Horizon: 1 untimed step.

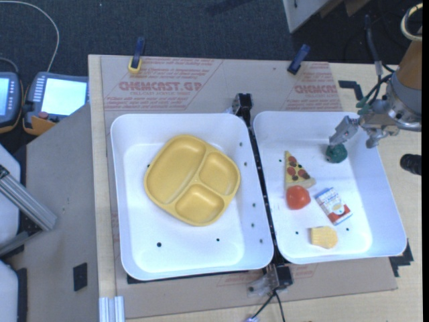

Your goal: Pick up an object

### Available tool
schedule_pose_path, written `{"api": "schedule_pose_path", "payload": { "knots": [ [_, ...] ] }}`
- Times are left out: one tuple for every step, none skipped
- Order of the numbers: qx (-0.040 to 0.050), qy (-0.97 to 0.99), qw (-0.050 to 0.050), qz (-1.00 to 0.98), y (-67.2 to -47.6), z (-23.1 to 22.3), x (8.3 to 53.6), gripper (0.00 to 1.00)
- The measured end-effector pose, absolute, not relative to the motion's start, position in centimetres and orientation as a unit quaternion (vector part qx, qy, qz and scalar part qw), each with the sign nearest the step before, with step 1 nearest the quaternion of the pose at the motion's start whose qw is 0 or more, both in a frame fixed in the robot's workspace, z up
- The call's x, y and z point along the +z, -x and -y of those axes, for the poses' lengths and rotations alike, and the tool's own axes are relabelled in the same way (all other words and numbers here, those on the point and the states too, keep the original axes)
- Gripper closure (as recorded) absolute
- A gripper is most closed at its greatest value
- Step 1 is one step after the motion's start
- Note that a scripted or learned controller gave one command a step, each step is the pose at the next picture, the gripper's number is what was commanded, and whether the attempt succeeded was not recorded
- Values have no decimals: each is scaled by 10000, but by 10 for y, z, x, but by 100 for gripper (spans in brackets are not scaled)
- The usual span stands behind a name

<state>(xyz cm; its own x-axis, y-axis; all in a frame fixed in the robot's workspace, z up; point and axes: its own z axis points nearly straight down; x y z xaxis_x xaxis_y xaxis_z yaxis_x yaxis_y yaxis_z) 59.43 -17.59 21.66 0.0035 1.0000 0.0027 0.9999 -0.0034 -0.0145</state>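
While the fingers [357,131] hang spread over the right bin [392,213], a round green ball [336,153] lies just below them, untouched. Nearby lie a pizza wedge [295,169], a glossy tomato [297,197] and a small carton [333,205].

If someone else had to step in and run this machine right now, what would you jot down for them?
Tool: hanging over the far corner of the right bin, just above the green ball. I cannot tell whether it is open or shut; nothing shows in its grip.
Right bin holds: green ball, pizza slice toy, red tomato, small carton, yellow cheese piece.
Left bin holds the yellow divided plate.
Done: nothing lifted yet.
Left: grip one item, probably the green ball since it is nearest, and raise it.
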Motion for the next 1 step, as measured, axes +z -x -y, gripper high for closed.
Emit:
{"api": "schedule_pose_path", "payload": {
  "knots": [
    [1,7070,0,7072,-597,175,225,0]
  ]
}}
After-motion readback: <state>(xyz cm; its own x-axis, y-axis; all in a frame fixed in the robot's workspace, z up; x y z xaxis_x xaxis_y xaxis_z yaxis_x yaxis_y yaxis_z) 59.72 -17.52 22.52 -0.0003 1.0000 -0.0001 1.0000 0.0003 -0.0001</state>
